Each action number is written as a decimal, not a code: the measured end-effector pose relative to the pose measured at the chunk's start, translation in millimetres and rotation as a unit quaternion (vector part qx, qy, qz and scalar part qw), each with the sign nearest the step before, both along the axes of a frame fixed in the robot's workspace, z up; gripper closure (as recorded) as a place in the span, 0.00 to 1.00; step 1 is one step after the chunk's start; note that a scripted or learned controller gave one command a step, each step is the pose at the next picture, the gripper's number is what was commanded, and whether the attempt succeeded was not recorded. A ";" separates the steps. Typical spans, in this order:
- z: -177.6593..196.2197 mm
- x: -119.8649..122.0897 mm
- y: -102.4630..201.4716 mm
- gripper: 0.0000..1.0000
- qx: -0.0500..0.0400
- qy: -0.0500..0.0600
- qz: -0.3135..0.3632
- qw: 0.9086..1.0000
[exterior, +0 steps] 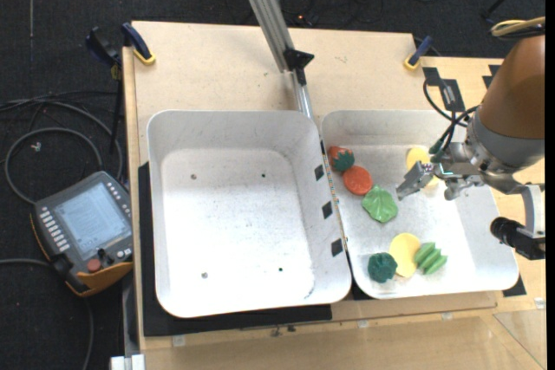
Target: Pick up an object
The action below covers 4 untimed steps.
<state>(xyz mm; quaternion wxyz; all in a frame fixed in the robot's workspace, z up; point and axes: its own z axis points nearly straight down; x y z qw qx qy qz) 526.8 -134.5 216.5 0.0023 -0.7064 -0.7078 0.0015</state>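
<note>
Several small toy foods lie in the right bin, any of which could be the thing to pick up. Nearest the gripper is a light green leafy piece, lying near the middle of that bin, with an orange-red round piece just beside it on the upper left and a smaller red and green piece beyond that, close to the wall shared with the left bin. A yellow piece sits toward the far side of the right bin, partly hidden behind the gripper's body. At the near side lie a dark green lump, a pale yellow disc touching it, and a bright green ridged piece just to the right of the disc. The gripper hangs over the right bin, just right of and above the leafy piece, its grey metal tip pointing down and to the left (the tip looks like a single slanted shape at this angle). Whether its tip is spread or pressed together cannot be told, and nothing can be seen pinched in it. The grey arm with its orange band comes in from the right edge. The left bin sits beside the right one on the pale wooden bench.
</note>
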 end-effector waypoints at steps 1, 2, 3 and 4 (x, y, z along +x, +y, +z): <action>2.4 1.0 0.0 0.00 0.000 -0.002 -0.001 1.000; -61.2 -0.6 4.8 0.00 0.000 0.001 -0.002 1.000; -115.2 -2.1 5.6 0.00 0.000 0.001 -0.002 1.000; -101.9 -0.1 5.5 1.00 0.000 -0.003 -0.002 1.000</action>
